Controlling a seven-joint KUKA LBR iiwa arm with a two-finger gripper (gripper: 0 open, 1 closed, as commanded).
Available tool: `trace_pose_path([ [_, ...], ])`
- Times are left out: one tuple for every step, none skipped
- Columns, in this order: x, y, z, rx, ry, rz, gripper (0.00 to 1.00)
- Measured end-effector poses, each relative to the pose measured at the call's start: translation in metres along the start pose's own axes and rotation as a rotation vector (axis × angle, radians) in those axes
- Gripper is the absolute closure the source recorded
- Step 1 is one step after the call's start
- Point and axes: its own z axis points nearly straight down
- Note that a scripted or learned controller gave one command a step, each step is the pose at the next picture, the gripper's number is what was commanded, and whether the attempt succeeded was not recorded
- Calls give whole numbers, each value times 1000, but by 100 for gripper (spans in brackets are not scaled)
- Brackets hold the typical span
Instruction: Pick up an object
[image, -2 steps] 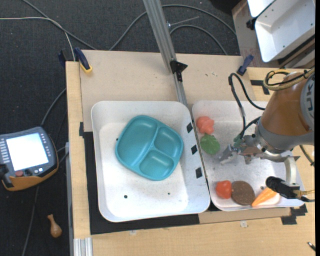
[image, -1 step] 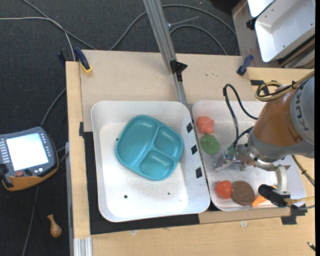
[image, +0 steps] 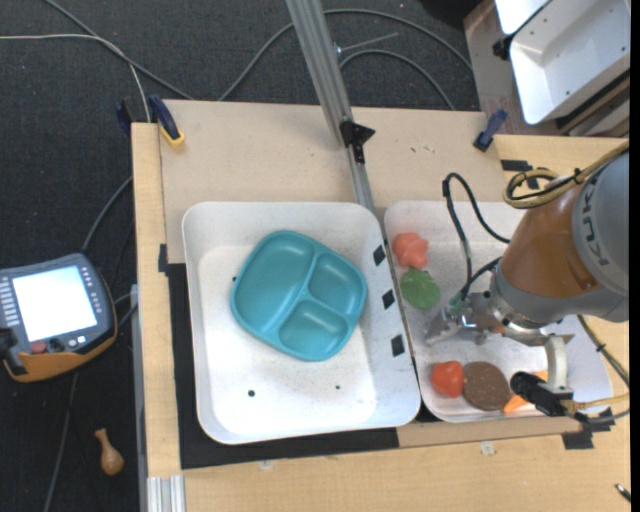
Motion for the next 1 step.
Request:
trace_pose_path([
  [-2,2,-12,-8,-5,2,100],
])
